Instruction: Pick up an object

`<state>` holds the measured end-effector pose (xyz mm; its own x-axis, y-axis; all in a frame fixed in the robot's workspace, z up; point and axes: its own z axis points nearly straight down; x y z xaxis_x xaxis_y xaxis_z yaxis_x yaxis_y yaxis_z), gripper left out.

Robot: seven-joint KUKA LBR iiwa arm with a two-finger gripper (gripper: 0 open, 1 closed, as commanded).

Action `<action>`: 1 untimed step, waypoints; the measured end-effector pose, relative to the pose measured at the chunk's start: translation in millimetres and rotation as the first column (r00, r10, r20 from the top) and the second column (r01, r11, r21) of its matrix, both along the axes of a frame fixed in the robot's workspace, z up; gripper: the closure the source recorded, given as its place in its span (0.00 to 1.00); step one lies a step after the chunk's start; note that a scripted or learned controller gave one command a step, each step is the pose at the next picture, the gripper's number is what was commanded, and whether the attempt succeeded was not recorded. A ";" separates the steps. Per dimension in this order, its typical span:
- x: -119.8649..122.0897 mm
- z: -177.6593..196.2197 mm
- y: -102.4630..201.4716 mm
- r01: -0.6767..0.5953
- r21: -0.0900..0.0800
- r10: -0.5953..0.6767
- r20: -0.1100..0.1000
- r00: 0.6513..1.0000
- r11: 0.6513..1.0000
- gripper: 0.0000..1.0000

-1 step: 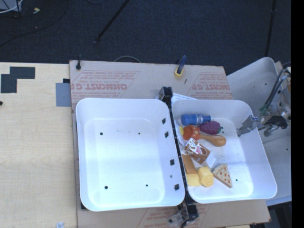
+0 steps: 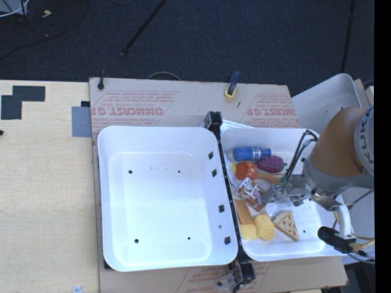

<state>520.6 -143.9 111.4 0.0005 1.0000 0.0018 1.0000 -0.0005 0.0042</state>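
White plastic bins sit side by side on the counter, on a cardboard sheet with mirrored print. From my remote seat I see the left bin showing bare floor with a few small dark marks, and the right bin carrying all the objects. At its far side lies a blue bottle on its side, a purple fruit-like piece just beside it, and an orange-red piece touching below. Toward the near side I note a yellow block, an orange strip next to the divider, and a tan wedge with red dots. A red-and-white patterned item lies mid-bin. The arm comes in from the right, orange band low over the bin, and the gripper is down among the pile, just beside the patterned item. Its tips are buried in clutter and I cannot tell how it stands, nor whether anything is caught. A blue and yellow clamp grips the far cardboard edge.
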 end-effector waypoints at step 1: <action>57.3 -4.6 9.6 0.003 -0.007 -0.002 0.026 1.000 1.000 0.00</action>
